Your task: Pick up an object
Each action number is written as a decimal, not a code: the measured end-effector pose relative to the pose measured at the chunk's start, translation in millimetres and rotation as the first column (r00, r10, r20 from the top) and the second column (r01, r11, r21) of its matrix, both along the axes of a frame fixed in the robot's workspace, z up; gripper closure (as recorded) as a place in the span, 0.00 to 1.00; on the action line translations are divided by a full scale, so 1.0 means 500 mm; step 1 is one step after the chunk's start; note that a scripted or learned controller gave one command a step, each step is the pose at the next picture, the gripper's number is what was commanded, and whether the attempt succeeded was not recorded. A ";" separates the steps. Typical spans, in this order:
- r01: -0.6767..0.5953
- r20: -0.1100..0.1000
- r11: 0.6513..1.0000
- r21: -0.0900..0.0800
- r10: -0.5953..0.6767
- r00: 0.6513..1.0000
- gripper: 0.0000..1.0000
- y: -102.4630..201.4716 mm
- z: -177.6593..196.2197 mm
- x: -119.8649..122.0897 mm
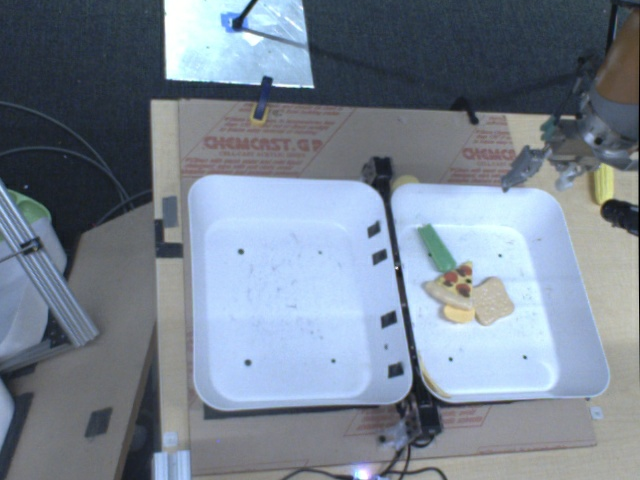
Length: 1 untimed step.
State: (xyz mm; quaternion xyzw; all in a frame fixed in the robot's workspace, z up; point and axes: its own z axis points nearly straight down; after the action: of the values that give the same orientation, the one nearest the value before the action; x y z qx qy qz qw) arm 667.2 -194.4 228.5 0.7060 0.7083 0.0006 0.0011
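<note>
Far left: aluminium rails (45, 273) slant across a side table, cables (70, 148) loop on the dark floor behind it. Far side, a shiny metal sheet (238, 26) lies on the floor with a blue bit on it.

Worktop (330, 133) is a printed board under both bins. A small blue-yellow clip (262, 101) sits at its far edge, left of centre.

Left bin (290, 288): bare white floor, a few dark holes and light scuffs.

Black clips (385, 288) run down the seam where the two bins touch. A yellowish knob (404, 182) shows just past the far end of the seam.

Right bin (490, 298): three items grouped near its middle. Green strip (436, 247) lies tilted, far end toward the left. Just near of it a pizza slice toy (452, 284), tan with red spots, with a yellow bit at its near edge. Tan bread-shaped piece (493, 301) touches the pizza slice on its right. All lie flat on the bin floor.

Far right: gripper (545, 171) is above the bin's far right corner, outside the item group and well apart from it. Fingers spread, nothing between them. Grey arm (612, 98) runs off the right edge. A yellow object (603, 182) sits on the worktop just right of the gripper, partly hidden.
</note>
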 end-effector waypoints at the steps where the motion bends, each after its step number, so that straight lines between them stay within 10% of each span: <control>1: 0.005 -0.009 1.000 0.003 -0.005 1.000 0.00 -0.025 -0.303 -0.118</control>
State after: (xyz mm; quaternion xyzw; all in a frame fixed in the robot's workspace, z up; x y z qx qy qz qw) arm 608.1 -206.7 77.1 0.7079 0.7063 -0.0016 -0.0032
